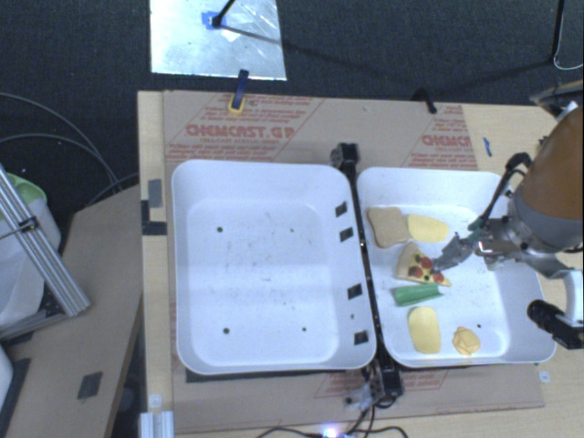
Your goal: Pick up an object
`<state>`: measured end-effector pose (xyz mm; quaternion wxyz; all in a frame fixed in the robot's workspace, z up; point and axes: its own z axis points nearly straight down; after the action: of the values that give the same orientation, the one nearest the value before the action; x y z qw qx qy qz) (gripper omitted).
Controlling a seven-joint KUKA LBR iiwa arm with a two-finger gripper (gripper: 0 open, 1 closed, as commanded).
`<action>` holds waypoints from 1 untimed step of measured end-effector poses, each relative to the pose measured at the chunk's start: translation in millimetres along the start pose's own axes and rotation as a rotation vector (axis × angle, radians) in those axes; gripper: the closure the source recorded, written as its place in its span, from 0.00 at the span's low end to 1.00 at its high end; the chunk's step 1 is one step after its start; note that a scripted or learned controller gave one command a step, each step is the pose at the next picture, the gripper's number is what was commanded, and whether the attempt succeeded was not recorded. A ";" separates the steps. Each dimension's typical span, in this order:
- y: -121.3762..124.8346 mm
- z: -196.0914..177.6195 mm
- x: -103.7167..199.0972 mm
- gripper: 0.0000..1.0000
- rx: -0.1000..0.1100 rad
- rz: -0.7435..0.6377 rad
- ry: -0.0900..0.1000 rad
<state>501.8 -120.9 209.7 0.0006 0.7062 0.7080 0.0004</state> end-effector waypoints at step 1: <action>21.8 128.7 20.0 0.00 -0.006 -0.004 -0.003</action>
<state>523.7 -100.9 80.9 0.0038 0.7049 0.7093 0.0013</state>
